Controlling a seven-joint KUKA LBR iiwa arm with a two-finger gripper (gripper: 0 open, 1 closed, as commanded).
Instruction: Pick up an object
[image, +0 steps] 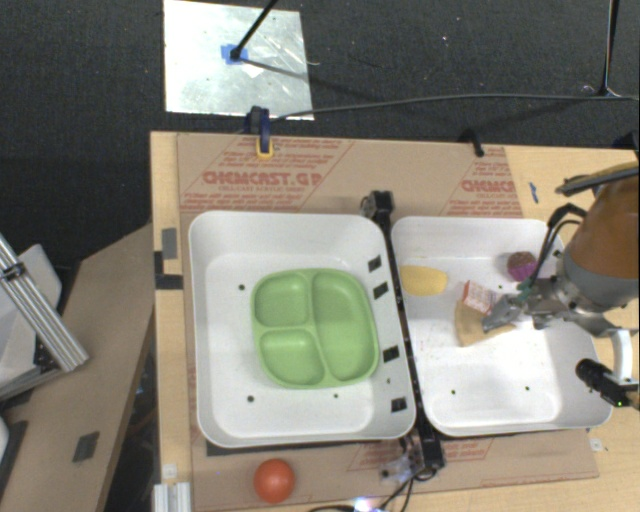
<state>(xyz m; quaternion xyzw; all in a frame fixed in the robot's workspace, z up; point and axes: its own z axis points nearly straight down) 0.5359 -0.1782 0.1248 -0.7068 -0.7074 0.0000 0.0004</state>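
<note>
White bins side by side on the cardboard-topped bench: left bin (215, 330) holds a green tray (315, 328), right bin (500, 395) holds the pickable items. Arm (610, 250) comes in from the right over the right bin's right half. Gripper (505, 315) sits low over the bin, tip pointing left, right at the tan wedge (472, 328); can't tell whether the claw is wide or narrow, and nothing is clearly seen gripped. Wedge lies just left of and below the tip, touching or overlapping it in this view, long axis roughly left-right with a slight tilt. Red-white packet (477, 296) just above the wedge, yellow piece (424, 280) further left near the bin divider, purple ball (521, 265) up near the wrist. Room: lower half of the right bin is bare, so open space toward the near edge; the packet crowds the wedge's upper side. Orange ball (274, 479) is outside the bins, on the bench front.
</note>
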